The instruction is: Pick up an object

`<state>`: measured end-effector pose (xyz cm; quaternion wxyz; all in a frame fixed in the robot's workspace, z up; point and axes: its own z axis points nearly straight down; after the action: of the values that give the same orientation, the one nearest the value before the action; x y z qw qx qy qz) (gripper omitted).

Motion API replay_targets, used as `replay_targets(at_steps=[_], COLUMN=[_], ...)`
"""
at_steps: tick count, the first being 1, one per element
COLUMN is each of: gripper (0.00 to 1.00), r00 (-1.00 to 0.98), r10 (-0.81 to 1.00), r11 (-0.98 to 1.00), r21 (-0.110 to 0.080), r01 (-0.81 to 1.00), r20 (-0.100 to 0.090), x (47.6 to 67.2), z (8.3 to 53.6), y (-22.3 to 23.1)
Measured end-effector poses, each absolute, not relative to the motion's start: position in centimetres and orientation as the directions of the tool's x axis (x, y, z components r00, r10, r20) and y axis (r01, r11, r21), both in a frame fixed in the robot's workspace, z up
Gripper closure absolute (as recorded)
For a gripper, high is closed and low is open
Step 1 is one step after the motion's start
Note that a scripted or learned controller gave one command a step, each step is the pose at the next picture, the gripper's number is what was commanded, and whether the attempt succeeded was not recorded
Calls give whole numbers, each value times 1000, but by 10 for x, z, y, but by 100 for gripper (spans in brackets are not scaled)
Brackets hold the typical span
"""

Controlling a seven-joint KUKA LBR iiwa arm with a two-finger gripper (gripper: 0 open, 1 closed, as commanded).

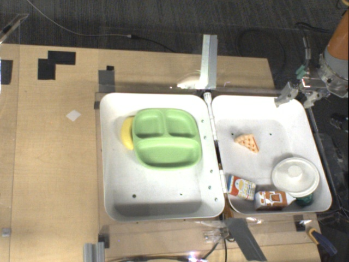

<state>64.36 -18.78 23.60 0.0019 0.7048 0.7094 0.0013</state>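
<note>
- Parking at the top right corner: arm [338,59] sits outside the right bin [272,111], gripper [297,91] at the bin's far right rim, above the rim rather than down among the objects. My read: retracted so the camera gets a clear look at both bins before a pick.
- Tool state: cannot tell. It's small and partly cut off at the frame edge; nothing is visibly held by it.
- Candidates in the right bin: pizza slice toy [246,142] alone near the middle, well apart from anything, so probably the easiest grasp.
- White bowl [295,174] by the right wall; wide and round, likely awkward for two-finger pinch unless taken by the rim.
- Two small cartons [241,187] and [271,200] along the near wall, just beside each other and the bowl; wall proximity limits approach clearance.
- Left bin [158,201]: green divided plate [166,137] lying flat with a yellow object [127,134], maybe a banana, tucked partly under its left edge.
- Pick not yet begun; nearest target from the current pose is the pizza slice.
</note>
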Motion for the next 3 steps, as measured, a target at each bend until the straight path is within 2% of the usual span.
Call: replay_targets(at_steps=[1,2,3], gripper=[0,0,0], r00=[-21,-166,-245], r10=[1000,986,969], r11=[21,166,245], r21=[4,6,9], r01=[1000,986,969], r20=[0,-3,-3], x=[638,659,590], z=[156,175,88], y=[-143,-139,-103])
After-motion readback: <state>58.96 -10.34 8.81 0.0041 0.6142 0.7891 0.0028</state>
